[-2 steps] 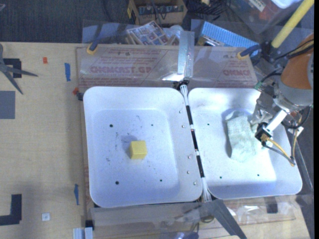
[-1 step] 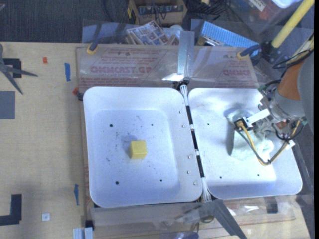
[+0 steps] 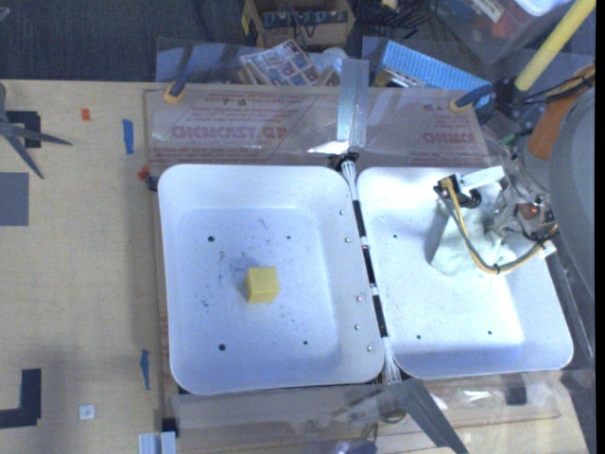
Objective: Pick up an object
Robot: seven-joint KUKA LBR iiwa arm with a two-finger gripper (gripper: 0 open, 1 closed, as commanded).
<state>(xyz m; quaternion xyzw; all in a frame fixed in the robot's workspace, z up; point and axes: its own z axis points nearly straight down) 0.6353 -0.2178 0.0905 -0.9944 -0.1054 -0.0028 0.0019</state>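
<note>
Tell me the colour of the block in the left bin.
Yellow; the block shows clearly in the camera view.

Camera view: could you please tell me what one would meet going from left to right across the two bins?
Left white bin → yellow block lying in it → the seam between the bins → right white bin → the arm's pincer with its yellow cable, over the right bin.

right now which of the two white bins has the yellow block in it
The left bin. The yellow block sits near its middle, while the gripper hangs over the right bin.
</note>
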